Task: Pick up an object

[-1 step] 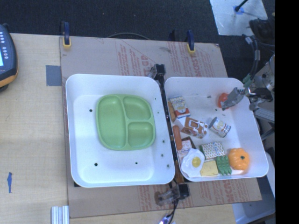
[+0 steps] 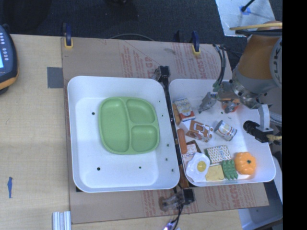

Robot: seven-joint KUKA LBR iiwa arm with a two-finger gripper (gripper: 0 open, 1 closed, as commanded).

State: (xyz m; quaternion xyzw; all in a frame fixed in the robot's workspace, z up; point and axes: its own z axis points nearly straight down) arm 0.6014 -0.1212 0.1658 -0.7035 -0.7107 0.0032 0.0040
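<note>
My gripper (image 2: 218, 104) hangs over the back of the right bin (image 2: 268, 174), open, with its fingers spread and nothing between them. Below it, nearer the front, a small silver can (image 2: 225, 131) lies on its side. Left of the can is a brown and white snack packet (image 2: 200, 130). A red and white packet (image 2: 183, 108) lies left of the gripper by the bin's wall. Toward the front of this bin sit an orange pumpkin (image 2: 245, 163), a fried egg (image 2: 199, 166), a patterned box (image 2: 218, 153), a yellow slice (image 2: 215, 173) and a green piece (image 2: 230, 169).
The left bin (image 2: 76, 143) holds a green divided plate (image 2: 128, 125). A sausage (image 2: 182, 140) lies along the right bin's left wall. A black bar (image 2: 166, 92) runs between the two bins. Blue clamps (image 2: 68, 35) pin the board at the back.
</note>
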